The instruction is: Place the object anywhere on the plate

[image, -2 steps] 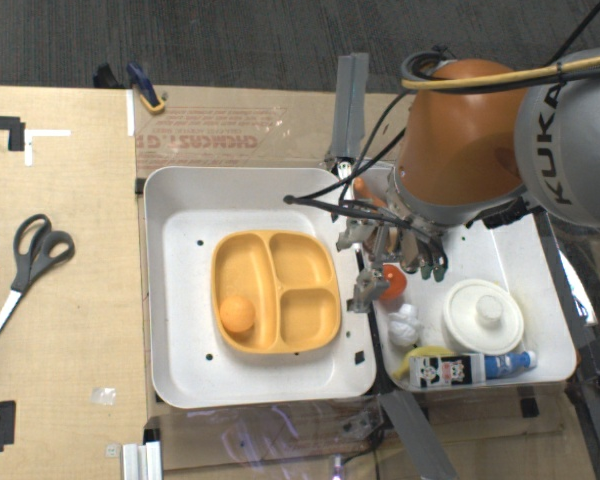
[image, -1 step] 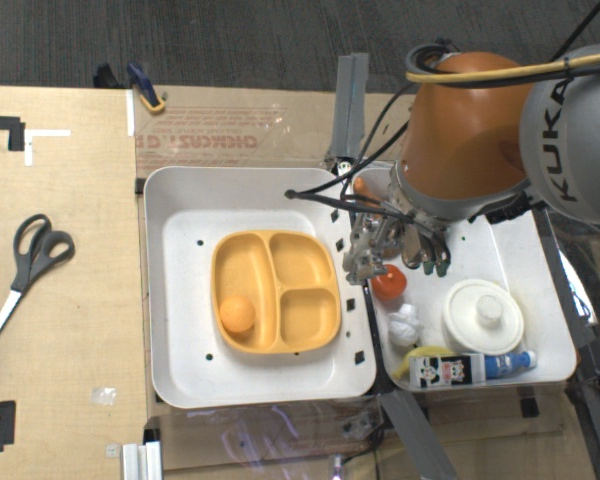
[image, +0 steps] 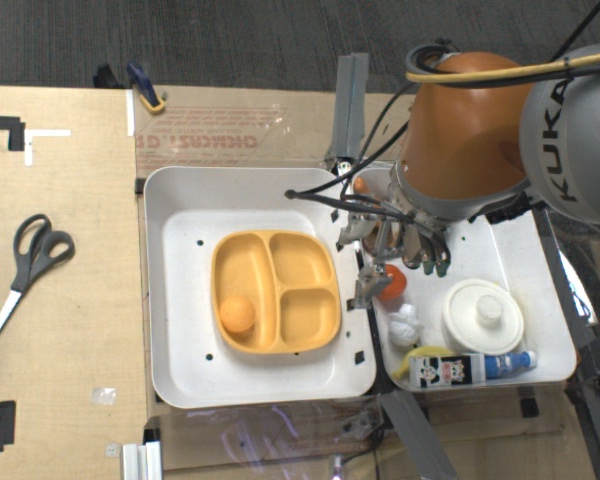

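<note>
Two shallow white bins with rounded corners sit side by side on a pale wooden desk [image: 60, 368]. The left bin [image: 180, 368], at the frame's centre, holds a matte yellow plate [image: 276, 290] of smooth plastic, roughly square with rounded corners and moulded into three compartments. A small orange ball [image: 238, 313] rests in the tall left compartment, near its lower end; the two compartments on the right show bare plastic.

The right bin [image: 520, 243] holds a round white lidded pot [image: 482, 315] with a knob on top, a crumpled white object [image: 404, 323], a lying bottle [image: 470, 368] with a black-and-white label and a blue cap end, and a small red-orange object [image: 390, 282] near the bin's left wall.

The grey arm with its glossy orange band [image: 470, 128] enters from the upper right. The gripper [image: 395, 243] hangs over the upper left part of the right bin, just above the red-orange object; whether it is open or closed cannot be told, as cables and the wrist obscure it.

Black-handled scissors [image: 30, 258] lie on the desk at the left of the frame.
</note>
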Controlling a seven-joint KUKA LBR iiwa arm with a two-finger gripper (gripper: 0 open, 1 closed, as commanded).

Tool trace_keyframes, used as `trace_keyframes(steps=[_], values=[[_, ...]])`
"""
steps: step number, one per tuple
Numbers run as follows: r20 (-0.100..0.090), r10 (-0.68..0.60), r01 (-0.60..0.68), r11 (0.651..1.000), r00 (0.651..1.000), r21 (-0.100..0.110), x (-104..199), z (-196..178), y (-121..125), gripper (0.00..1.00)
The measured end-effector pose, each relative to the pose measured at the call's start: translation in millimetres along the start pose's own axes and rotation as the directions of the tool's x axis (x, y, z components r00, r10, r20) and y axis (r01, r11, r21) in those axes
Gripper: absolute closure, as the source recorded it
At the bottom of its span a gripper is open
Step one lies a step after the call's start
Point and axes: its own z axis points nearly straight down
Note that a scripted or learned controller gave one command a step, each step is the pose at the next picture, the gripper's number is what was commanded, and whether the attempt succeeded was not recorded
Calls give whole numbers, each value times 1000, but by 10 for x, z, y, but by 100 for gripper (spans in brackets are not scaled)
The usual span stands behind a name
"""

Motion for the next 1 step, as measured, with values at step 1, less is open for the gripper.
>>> trace_keyframes(steps=[1], values=[[-11,145,-145,989,989,5,506,-684,764,0]])
